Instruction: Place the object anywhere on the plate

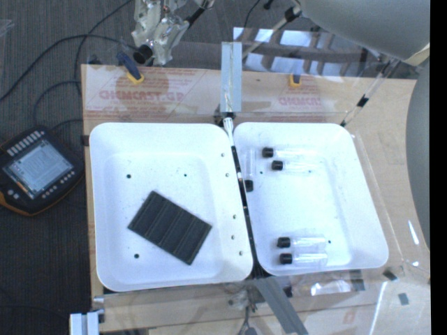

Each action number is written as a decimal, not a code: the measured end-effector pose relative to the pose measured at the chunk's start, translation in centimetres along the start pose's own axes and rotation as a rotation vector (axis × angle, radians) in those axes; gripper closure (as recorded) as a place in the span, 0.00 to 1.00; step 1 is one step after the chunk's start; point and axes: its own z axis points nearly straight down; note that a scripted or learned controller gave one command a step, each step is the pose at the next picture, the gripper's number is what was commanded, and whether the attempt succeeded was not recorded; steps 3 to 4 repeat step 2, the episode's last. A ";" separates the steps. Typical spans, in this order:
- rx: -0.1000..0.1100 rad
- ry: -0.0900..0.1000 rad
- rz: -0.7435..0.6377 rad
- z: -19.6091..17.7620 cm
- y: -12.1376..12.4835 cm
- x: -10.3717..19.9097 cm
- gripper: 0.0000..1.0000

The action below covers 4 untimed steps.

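Your gripper [159, 23] is hanging well away from both bins; you cannot tell if it is wide or narrow. Clear tubes [307, 243] are lying in the bin farther from it, the dark plate [170, 227] nearer. They are looking light, slippery and breakable, so be gripping one gently across its middle.

The grey arm [363, 12] looms large across the upper right corner.

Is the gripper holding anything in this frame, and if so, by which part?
Nothing is seen held. The four clear tubes with black caps lie loose in the right bin, and the dark ridged plate rests in the left bin.
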 end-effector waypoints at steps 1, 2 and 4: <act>-0.004 -0.006 0.001 -0.9 0.0 -0.2 1.00; -0.008 -0.012 0.001 -1.8 0.1 -0.3 1.00; -0.008 -0.012 0.001 -1.8 0.1 -0.3 1.00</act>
